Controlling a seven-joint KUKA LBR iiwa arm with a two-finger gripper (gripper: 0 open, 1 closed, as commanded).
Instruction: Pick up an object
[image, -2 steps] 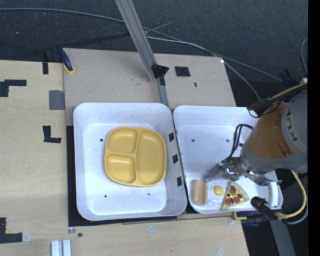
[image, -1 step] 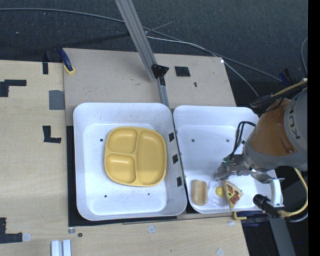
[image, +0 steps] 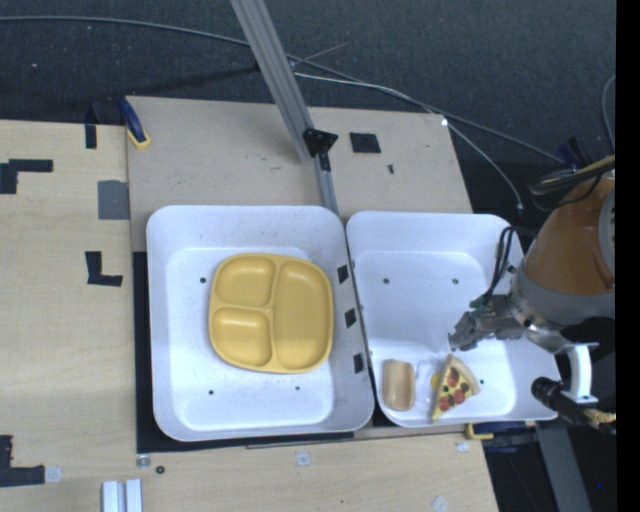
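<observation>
A: Surface: a light wooden table (image: 250, 150) carries two shallow white bins side by side, with dark floor behind it.

B: Where is the target?

A: A pizza slice (image: 453, 388) lies near the front edge of the right bin (image: 420, 250). Its long axis runs at a slant, the tip toward the bin's front, the crust end up and to the right.

B: Relation to the tool?

A: The tool (image: 468, 333) hangs just above the crust end, in image terms. The slice lies directly toward the front of the bin from it. In my judgement a short descent toward the front would meet the slice.

B: Tool state?

A: Cannot tell. Nothing is seen gripped in it.

B: Count the contents.

A: Right bin: one pizza slice and one tan bread-like piece (image: 398, 384) just left of it, apart. Left bin (image: 180, 300): one yellow divided plate (image: 270, 312), three compartments. One arm (image: 570, 260), entering from the right.
</observation>
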